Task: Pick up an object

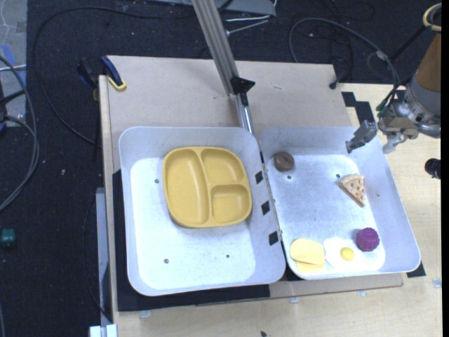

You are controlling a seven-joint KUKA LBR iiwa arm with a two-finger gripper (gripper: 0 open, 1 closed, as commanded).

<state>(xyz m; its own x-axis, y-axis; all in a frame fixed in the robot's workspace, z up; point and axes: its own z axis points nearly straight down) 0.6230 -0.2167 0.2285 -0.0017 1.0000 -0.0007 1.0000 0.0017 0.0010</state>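
Right bin (393, 188), near edge: yellow block (307, 251), fried egg (342, 252), purple ball (367, 239). Mid: pizza slice (353, 187). Far left corner: brown round piece (283, 161). Left bin (140, 209): yellow divided tray (208, 186). Jaws (377, 136) spread open, holding nothing, above right bin's far right rim, apart from all items

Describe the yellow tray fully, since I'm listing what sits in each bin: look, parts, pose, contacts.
The yellow tray is a rounded, squarish divided plate, matte like plastic, with three compartments: one long section on the view's left, two smaller ones on the right, parted by raised ridges. Nothing lies in any compartment. It lies flat, right side up, turned slightly, on the floor of the left bin, toward the far half. It touches only the bin floor.
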